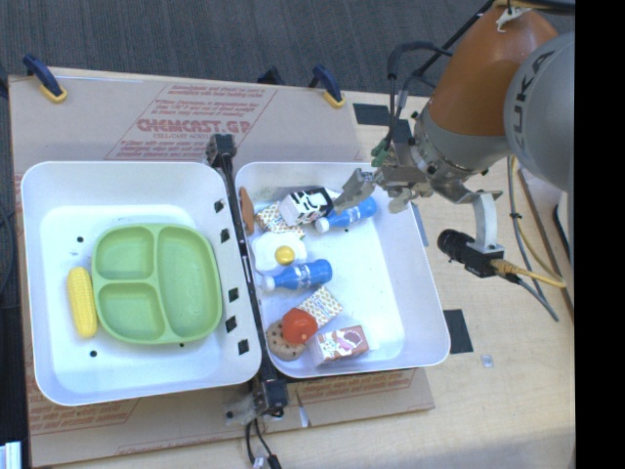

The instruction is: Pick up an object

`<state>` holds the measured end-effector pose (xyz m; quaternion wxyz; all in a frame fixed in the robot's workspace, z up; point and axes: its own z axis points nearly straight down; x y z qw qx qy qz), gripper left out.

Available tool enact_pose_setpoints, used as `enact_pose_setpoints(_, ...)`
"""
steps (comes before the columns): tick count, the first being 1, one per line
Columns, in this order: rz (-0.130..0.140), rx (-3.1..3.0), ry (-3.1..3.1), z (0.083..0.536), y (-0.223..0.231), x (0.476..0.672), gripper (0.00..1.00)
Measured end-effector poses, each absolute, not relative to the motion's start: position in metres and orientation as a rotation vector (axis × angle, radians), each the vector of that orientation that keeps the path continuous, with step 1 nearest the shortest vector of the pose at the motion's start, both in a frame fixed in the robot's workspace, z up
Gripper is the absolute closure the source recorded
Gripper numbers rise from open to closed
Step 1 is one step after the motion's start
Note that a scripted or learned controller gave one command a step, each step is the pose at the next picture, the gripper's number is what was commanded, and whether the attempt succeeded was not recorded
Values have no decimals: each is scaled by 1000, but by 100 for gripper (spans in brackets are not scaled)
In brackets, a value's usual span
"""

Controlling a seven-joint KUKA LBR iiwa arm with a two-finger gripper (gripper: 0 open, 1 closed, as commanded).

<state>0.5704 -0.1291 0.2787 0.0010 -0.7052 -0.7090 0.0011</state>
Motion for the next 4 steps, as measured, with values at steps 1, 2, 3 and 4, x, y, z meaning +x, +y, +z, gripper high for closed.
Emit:
enact_pose_setpoints(1, 7, -2212, -2225, 156, -129, 564, 0)
enact_pose_setpoints(2, 5, -2212, -2227, 91, -131, 544, 0)
enact_pose_setpoints(3, 6, -2209, -2231, 102, -131, 545, 100)
enact_pose_setpoints(4, 5, -2209, -2232, 102, -131, 545, 0)
